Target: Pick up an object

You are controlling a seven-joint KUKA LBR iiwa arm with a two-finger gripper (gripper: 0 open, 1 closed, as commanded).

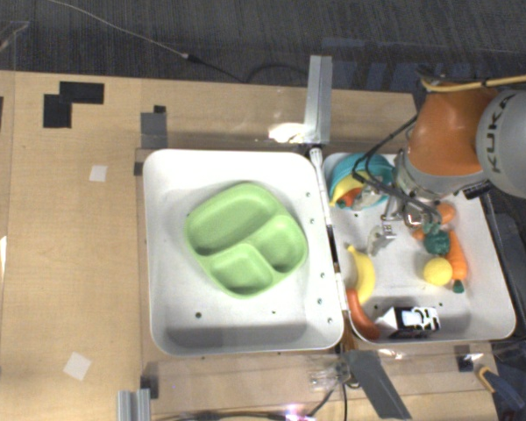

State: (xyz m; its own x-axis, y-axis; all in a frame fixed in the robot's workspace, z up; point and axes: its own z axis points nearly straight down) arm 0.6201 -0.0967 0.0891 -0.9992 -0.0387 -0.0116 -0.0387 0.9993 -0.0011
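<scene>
1. Objects for picking are lying in the right bin [500, 310]: we are counting one banana [364, 270], one lemon [437, 271], one carrot [458, 259], one red piece [360, 313] along the near left rim, one black-and-white item [415, 319] near the front wall, and one teal bowl [351, 175] at the far left corner with something yellow and orange sitting inside it.
2. We are seeing one green piece [435, 235] just above the lemon, too small for us to name.
3. One green tray [246, 238] with three compartments is resting alone in the left bin [171, 318], tilted slightly.
4. One arm [473, 139] is reaching in from the right over the far part of the right bin.
5. Its gripper [387, 231] is hanging above the bin floor between the bowl and the banana, apart from both; we are seeing nothing between its parts, and we cannot tell how wide it is standing.
</scene>
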